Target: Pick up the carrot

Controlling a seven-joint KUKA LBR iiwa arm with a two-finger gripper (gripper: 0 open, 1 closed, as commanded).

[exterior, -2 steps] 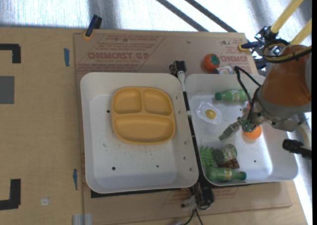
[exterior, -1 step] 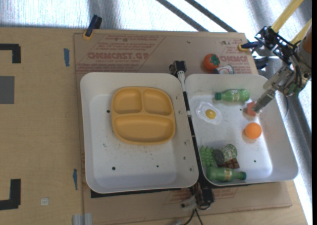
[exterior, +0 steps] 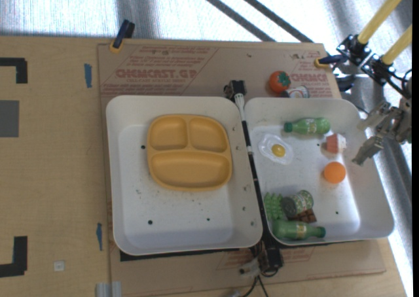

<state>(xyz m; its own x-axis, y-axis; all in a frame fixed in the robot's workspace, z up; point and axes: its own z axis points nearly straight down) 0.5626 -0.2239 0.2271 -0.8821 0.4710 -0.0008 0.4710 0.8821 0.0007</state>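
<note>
1. The carrot [exterior: 334,143], as best I can judge, is the small orange-pink piece in the right bin [exterior: 376,220], towards its far right. It lies just right of the far bottle [exterior: 306,126] and just beyond the orange [exterior: 334,172]. It is small and blurred, so the naming is a guess.
2. The gripper [exterior: 374,139] hangs over the right rim of that bin, near the carrot but apart from it. Nothing shows in its grasp. Whether it is open or shut I cannot tell, since the metal parts blur together at the picture's edge.
3. It probably sits there because the arm reaches in from the right, which makes the carrot one of the closest things to it.
4. The neighbours matter. With the bottle and orange so close, a descent would want to come straight down on the carrot, so as not to nudge the orange (round, likely to roll).
5. The egg [exterior: 277,150] and the cluster at the near edge, a can [exterior: 302,201] and the near bottle [exterior: 298,229], lie well clear of that path.
6. The left bin [exterior: 124,224] holds a yellow plate [exterior: 190,152], which plays no part in the pick.
</note>
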